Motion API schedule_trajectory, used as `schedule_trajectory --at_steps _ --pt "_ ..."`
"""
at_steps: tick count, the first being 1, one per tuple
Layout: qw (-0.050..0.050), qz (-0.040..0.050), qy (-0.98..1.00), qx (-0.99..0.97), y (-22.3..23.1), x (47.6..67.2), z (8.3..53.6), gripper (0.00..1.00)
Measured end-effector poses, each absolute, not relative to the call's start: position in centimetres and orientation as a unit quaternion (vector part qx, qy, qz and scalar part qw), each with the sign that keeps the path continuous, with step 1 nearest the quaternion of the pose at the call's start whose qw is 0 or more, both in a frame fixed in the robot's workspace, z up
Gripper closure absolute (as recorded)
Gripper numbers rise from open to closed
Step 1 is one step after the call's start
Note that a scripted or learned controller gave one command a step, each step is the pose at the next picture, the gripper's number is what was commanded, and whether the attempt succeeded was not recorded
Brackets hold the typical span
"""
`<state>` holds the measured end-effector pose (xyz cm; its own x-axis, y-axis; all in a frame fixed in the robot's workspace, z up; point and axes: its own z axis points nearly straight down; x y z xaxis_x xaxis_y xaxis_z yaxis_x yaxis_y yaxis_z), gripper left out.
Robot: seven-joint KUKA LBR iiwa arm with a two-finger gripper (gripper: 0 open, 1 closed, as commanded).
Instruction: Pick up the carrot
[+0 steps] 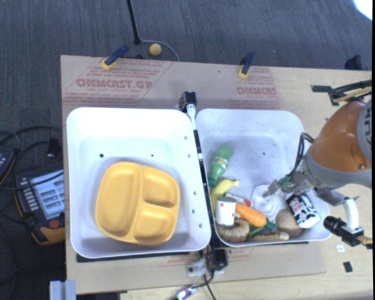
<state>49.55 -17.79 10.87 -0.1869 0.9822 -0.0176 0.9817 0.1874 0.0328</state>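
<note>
Two shallow white bins sit side by side on a brown board (175, 80) printed with red lettering, clamped at its far edge by blue-and-yellow clips (114, 57), with dark grey carpet (62, 17) beyond and a handheld control unit (40, 195) on the floor by the board's left edge.

The left bin (81, 124) carries a yellow compartment tray (137, 202) near its front edge. The right bin (250, 120) holds a jumble along its front edge: a green bottle (220, 162) near the left wall, a yellow banana (224, 186) beside it, a white cup (225, 211), and brown rounded items at the front rim.

The arm (344, 149), grey with an orange band, reaches over the right bin's right wall; its gripper (281, 186) hangs low above the clutter, and how far its jaws stand apart cannot be told.

The carrot (250, 215), bright orange and tapered, lies slanted near the right bin's front edge, touching the white cup, with a green stem end toward the front rim, apart from the gripper.
</note>
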Motion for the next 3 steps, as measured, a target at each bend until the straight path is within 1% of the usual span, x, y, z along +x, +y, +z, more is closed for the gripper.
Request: schedule_trajectory --at_steps 1,2,3 --pt "0.015 0.0051 0.770 0.637 -17.7 49.3 10.4 0.00" --pt "0.011 0.0018 0.726 0.687 -11.7 48.9 9.1 0.00" --pt "0.005 0.0033 0.815 0.580 -14.0 48.8 9.1 0.00"
